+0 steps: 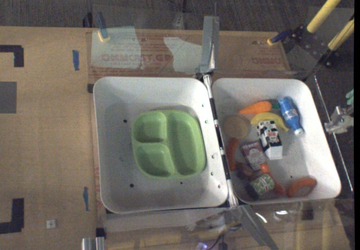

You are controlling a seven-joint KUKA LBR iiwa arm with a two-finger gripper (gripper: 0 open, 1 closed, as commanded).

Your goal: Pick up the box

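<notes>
A small white box with black cow-like patches point(269, 138) lies in the right bin point(318, 153), near its middle and tilted slightly. Just left of it rests a pinkish flat packet point(253, 155). Below that sits a green and red box-like pack point(262, 183). All three rest among toy food, touching their neighbours.
The right bin also holds an orange carrot point(256, 108), a yellow banana point(269, 120), a blue bottle point(290, 114), a brown round item point(237, 126), a red sausage point(232, 153) and an orange-red piece point(301, 186). A green divided plate point(168, 144) lies in the left bin point(112, 131).
</notes>
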